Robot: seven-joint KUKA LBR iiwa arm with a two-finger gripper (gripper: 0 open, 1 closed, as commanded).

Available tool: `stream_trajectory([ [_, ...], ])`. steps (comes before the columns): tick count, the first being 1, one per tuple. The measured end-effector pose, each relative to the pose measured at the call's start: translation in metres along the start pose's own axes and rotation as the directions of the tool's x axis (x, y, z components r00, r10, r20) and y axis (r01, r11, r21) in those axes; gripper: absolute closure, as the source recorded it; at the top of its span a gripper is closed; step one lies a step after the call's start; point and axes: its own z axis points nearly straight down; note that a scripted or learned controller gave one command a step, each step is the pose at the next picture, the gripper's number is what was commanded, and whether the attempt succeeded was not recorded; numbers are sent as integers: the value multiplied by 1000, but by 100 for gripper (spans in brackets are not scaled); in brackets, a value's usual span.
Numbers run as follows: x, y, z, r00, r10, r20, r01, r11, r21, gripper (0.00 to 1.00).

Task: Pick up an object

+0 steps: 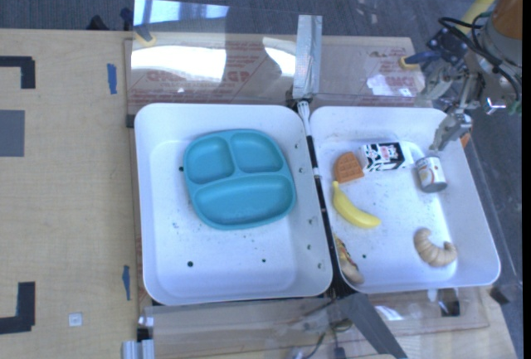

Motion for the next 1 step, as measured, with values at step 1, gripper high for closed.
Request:
stream_trajectory([
  [1,66,-52,91,988,155,-11,-155,988,0,0],
])
